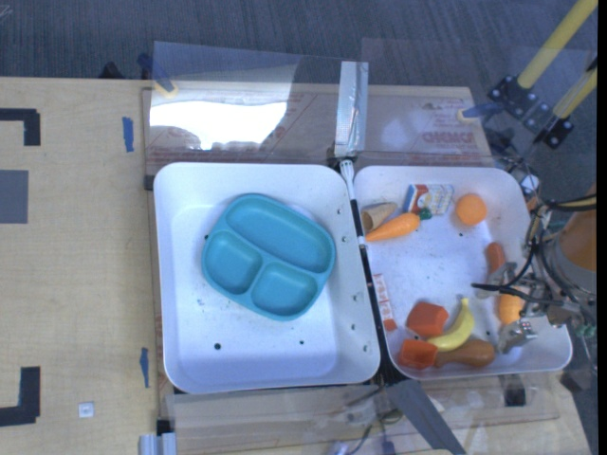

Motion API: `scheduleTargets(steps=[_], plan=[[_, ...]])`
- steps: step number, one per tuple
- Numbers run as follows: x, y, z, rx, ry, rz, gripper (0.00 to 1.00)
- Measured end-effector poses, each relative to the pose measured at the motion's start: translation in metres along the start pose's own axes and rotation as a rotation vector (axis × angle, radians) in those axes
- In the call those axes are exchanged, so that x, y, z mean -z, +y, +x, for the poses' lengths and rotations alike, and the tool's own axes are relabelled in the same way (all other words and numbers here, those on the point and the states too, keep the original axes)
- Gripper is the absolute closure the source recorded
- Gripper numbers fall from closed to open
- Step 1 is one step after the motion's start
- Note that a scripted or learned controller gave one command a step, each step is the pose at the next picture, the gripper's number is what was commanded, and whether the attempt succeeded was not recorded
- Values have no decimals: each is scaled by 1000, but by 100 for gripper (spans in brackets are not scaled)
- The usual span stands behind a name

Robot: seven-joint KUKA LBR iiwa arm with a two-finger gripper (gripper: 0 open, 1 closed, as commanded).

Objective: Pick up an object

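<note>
The right bin (446, 254) holds several toy foods. A carrot (394, 226) and a small printed carton (429, 198) lie near its back left. An orange ball (470, 209) sits at the back, and a reddish sausage (495, 256) lies toward the right wall. At the front are a red block (428, 318), a yellow banana (456, 328) and a brown piece (467, 353). My gripper (515, 324) hangs low over the bin's right front corner, right at a small orange piece (509, 306). Cables and wrist parts hide how it stands around that piece.
The left bin (190, 339) carries a blue divided plate (268, 255). A clear plastic sheet and a metal divider (350, 112) stand behind the bins. Yellow poles with black clamps (536, 102) rise at the back right. The arm's orange band (580, 240) is at the right edge.
</note>
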State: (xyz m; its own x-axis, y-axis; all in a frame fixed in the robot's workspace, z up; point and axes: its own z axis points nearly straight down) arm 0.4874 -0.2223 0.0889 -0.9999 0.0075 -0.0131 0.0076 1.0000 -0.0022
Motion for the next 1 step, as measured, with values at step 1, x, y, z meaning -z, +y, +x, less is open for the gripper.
scheduleTargets(steps=[1], plan=[[0, -1, -3, -23, 1, 0, 0]])
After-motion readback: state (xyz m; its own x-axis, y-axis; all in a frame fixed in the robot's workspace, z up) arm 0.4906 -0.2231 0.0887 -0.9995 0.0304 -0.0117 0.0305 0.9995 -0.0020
